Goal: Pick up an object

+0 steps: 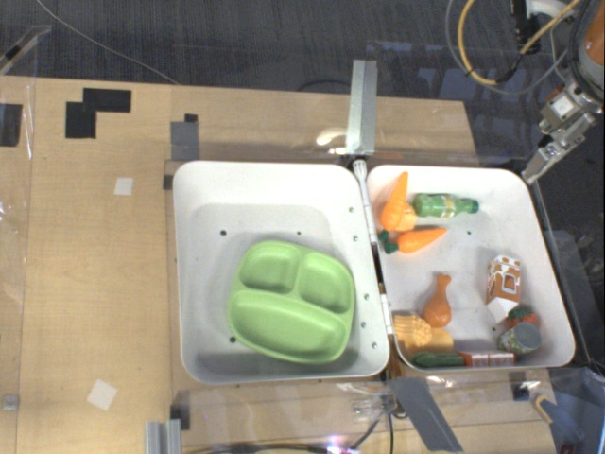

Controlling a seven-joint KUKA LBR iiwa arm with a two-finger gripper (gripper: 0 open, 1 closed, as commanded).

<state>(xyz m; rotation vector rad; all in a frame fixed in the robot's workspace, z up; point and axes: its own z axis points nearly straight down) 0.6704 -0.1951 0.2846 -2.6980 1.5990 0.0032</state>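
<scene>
The left bin [274, 183] held a green divided plate [293, 301], while the right bin [529, 201] held two carrots [402, 220], a green bottle [444, 205], a drumstick [438, 301] and other small toys. The gripper [560, 135] hung past the right bin's far corner, grasping nothing I could see.

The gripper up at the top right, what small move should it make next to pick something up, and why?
Probably swing the gripper in over the right bin and stop above the green bottle. The gripper sits outside the bin's far right corner, above the toys, and the bottle lies nearest it, with bare floor on its right side.
</scene>
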